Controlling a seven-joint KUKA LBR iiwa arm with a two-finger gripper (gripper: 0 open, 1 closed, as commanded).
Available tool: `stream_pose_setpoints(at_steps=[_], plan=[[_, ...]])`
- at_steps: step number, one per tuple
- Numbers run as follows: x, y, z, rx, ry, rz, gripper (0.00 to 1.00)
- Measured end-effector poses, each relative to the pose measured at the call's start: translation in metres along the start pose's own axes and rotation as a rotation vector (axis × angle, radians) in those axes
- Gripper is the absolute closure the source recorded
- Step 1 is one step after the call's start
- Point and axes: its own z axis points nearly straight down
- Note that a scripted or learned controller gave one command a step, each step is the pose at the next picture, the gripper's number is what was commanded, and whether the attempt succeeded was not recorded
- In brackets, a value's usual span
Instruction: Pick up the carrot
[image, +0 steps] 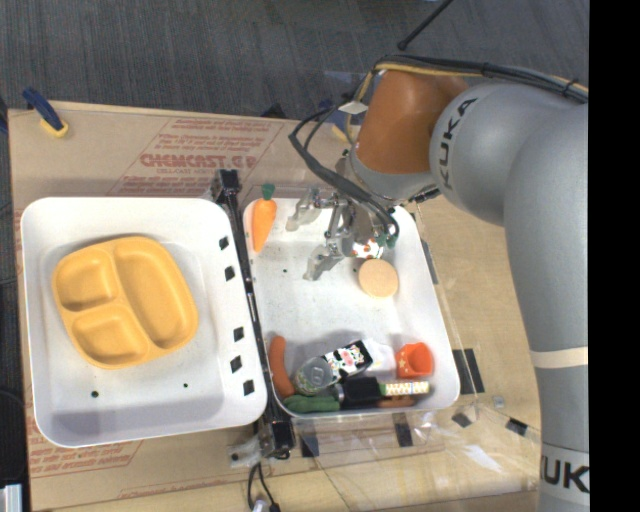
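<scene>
The carrot (262, 223), orange with a green top, lies in the far left corner of the right bin (425, 290), against the wall that divides the two bins. My gripper (309, 240) hangs over the far middle of that bin, a little to the right of the carrot and apart from it. Its two metal fingers (319, 264) are spread open toward the left, and only bare bin floor shows between them.
A round tan disc (378, 278) lies just right of the gripper. Along the right bin's near edge sit a red sausage (279, 365), a silver can (317, 374), a green item (310, 403) and an orange cup (415, 358). A yellow divided plate (123, 298) rests in the left bin (40, 400).
</scene>
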Motion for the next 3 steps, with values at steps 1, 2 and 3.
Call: stream_pose_setpoints(at_steps=[1,2,3], plan=[[-0.003,-0.003,0.054,0.006,-0.011,0.221,0.00],[0.014,-0.013,0.048,0.008,-0.012,0.093,0.00],[0.012,-0.011,0.036,0.009,-0.017,0.085,1.00]])
